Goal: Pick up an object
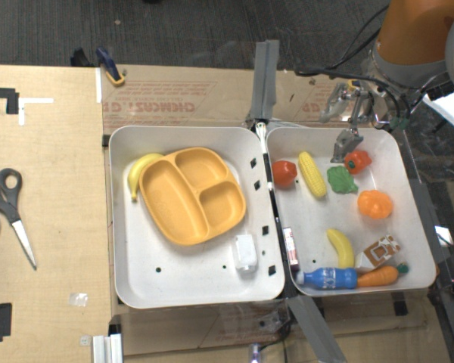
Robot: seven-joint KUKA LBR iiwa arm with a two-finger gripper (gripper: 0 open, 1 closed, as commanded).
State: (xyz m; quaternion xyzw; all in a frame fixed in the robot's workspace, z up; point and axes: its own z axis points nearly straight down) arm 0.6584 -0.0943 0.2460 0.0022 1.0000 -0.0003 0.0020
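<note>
Over right bin (408, 203), gripper (348, 146) hovers beside red pepper (358, 161); spread unclear.

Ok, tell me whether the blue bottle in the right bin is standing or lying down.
Lying down. The blue bottle rests on its side along the right bin's near wall, cap end touching the carrot.

White bins (129, 278) sit on a tan tabletop (45, 203). Beside the metallic grey claw (348, 144): red-orange pepper (358, 161), green item (340, 180), yellow corn (312, 174), red tomato (284, 172). Farther from it: orange fruit (374, 204), blue bottle (329, 279), yellow-orange divided plate (193, 195).
</note>
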